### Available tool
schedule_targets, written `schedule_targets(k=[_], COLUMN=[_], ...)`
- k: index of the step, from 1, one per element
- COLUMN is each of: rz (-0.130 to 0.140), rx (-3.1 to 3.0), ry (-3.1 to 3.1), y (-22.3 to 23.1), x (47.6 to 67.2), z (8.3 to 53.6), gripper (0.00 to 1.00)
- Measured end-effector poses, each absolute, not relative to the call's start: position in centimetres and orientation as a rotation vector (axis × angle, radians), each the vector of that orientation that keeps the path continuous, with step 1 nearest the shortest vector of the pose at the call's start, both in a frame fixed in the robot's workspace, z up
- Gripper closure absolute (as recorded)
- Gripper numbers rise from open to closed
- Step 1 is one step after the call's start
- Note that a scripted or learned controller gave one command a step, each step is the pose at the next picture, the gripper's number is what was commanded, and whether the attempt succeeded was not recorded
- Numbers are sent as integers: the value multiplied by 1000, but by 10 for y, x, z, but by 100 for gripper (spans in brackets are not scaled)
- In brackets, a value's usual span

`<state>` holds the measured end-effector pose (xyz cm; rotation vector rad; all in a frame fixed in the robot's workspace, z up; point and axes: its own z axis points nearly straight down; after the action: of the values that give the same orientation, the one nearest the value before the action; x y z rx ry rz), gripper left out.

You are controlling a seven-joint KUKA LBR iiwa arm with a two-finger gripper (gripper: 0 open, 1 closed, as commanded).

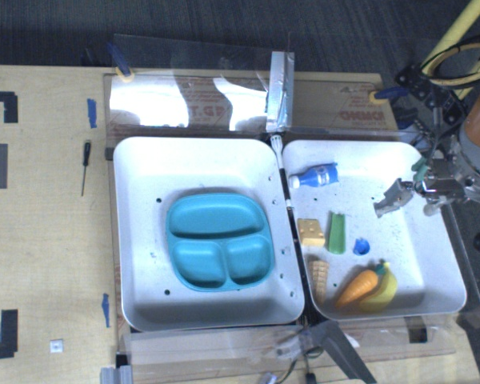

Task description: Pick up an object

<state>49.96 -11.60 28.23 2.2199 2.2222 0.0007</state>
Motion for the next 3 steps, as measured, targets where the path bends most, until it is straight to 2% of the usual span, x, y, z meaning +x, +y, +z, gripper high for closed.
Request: schedule_targets(k=[1, 2, 3], rz=[-10, 9, -11], rx=[2150, 2119, 1955], ry=[2305, 2307, 2475], y=[-64, -97, -93], x=[515, 508, 539], z=[179, 284, 141], gripper=[0, 0, 0])
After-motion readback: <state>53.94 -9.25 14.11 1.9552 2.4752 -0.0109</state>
